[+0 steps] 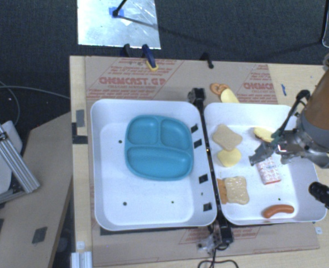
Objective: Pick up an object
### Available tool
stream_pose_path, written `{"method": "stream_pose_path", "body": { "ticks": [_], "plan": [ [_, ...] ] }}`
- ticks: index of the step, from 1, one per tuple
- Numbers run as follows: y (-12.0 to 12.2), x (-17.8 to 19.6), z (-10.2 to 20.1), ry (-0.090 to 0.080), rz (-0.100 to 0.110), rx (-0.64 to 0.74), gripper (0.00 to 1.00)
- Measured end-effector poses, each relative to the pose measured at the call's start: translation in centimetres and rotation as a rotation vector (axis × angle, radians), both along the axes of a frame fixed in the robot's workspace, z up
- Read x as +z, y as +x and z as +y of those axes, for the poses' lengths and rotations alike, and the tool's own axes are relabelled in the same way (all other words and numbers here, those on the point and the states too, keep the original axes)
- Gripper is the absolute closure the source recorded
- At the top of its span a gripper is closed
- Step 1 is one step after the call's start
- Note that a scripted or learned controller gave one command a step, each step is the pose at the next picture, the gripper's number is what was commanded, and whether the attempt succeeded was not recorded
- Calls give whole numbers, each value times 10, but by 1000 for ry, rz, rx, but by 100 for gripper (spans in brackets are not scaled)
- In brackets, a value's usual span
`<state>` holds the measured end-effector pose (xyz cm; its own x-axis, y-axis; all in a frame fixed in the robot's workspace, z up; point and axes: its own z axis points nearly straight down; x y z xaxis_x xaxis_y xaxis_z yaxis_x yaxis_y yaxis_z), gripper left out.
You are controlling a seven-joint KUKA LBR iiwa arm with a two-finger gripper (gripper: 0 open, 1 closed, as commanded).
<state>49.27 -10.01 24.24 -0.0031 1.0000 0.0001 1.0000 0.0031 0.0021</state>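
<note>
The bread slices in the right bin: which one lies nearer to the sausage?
The lower bread slice, speckled and beside the sausage; the other slice lies higher up.

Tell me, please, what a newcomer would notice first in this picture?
A blue tray sits alone in the left bin, by far the brightest thing. The right bin is scattered with toy food, and the gripper hangs over it, just above a small red-and-white packet.
</note>
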Motion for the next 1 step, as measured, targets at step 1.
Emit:
{"method": "stream_pose_path", "body": {
  "ticks": [1],
  "plan": [
    [45,100,88,3,-14,12,0]
  ]
}}
